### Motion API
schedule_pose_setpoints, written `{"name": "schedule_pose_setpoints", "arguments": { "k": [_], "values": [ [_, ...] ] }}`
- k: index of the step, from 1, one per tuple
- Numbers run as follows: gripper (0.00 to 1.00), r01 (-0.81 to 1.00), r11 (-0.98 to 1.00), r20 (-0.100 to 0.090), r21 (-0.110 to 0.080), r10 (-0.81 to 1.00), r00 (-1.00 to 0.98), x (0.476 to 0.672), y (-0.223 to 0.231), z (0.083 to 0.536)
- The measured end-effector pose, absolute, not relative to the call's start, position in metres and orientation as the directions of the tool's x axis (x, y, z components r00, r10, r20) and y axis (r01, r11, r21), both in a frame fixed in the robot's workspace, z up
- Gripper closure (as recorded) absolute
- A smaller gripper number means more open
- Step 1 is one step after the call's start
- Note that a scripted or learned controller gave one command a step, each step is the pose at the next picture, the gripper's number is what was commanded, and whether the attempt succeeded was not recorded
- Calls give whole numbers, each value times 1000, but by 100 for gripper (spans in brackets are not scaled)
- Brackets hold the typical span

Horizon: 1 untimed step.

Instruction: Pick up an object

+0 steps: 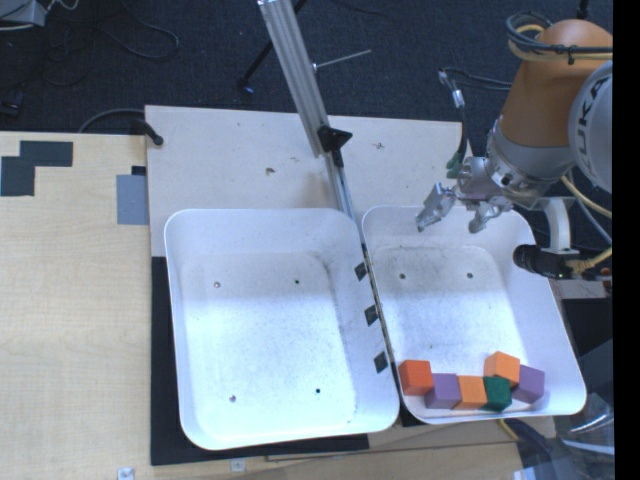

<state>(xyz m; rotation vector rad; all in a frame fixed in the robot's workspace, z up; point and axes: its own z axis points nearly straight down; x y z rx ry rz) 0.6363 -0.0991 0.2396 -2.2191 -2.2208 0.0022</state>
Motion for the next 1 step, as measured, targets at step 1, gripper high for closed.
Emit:
{"name": "schedule_pose_setpoints", "arguments": {
  "k": [1],
  "values": [
    [0, 1000, -3, -1, 3, 1000, 3, 518, -131, 345]
  ]
}}
